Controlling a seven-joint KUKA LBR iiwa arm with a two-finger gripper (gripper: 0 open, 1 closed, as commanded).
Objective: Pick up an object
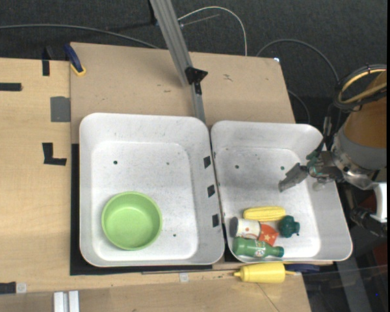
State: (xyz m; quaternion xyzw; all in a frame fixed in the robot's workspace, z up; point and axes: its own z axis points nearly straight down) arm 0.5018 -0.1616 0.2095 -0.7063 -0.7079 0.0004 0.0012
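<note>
The right bin [273, 135] holds a cluster at its near edge: a yellow corn cob [264, 213], a red and white can [250, 229], a green bottle [257, 249] lying on its side, and a small dark teal piece [288, 226]. My gripper [302, 168] hangs over the right side of this bin, above and behind the cluster and apart from it. It is open, with nothing between its fingers. A grey finger [290, 178] points down-left toward the bin floor.
A green bowl [131, 220] sits in the near left corner of the left bin [143, 125]. A yellow bottle [263, 273] lies on the bench just outside the right bin's near rim. A metal pole [175, 34] slants in from the top.
</note>
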